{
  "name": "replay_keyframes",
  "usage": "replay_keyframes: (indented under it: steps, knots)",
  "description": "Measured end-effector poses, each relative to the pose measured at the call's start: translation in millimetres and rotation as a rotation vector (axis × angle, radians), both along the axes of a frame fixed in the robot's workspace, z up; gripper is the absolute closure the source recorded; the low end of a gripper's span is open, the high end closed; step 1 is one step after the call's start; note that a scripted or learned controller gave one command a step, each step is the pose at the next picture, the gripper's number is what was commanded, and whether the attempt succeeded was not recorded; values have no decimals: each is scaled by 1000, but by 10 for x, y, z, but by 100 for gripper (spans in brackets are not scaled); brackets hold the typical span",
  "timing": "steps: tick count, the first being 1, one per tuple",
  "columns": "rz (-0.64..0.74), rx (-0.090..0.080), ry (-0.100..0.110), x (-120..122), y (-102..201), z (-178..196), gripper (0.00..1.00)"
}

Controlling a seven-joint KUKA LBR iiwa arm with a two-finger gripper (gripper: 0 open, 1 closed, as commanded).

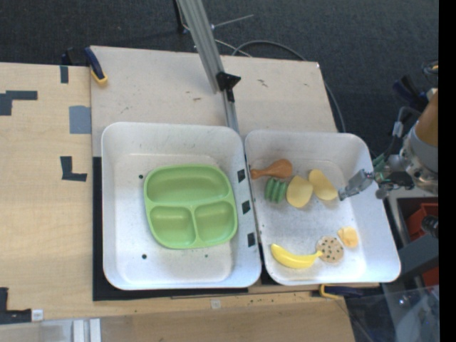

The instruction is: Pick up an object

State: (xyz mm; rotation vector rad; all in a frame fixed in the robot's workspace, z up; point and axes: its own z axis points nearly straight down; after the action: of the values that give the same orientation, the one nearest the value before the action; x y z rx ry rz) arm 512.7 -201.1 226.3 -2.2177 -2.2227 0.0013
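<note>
Yellow toy banana (293,256): nearest the camera in the right bin; from where I sit it lies well down and to the left of the gripper, flat on the bin floor.
Round speckled tan cookie (330,249): touching the banana's right tip, below the gripper and slightly to its left.
Small orange-yellow chunk (348,236): just beside the cookie, almost straight below the gripper, apart from it.
Two-finger grey gripper (355,184): I see it low over the right side of the right bin, reaching in from the right edge; I cannot tell how its fingers stand, and I see nothing between them.
Two pale yellow potato-shaped pieces (311,189): just to the gripper's left; the closer one looks near or touching the tip, I can't say which.
Green ribbed toy piece (276,189): further left, touching the left yellow piece.
Brown toy drumstick (273,169): up and left of the gripper, above the green piece.
Light green three-compartment plastic tray (190,205): well to the left, in the left bin.
Shallow white right bin (377,255): under the gripper.
Shallow white left bin (114,212): far left, side by side with the right one.
Grey metal pole (203,34): beyond both bins, up and well left of the gripper.
</note>
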Motion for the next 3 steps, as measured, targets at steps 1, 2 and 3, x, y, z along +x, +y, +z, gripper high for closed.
replay_keyframes:
  steps: [1,2,3]
  knots:
    - [0,0,0,0,-1,1,0]
    - [-1,1,5,-21,90,-471,0]
    - [0,0,4,69,116,-1029,0]
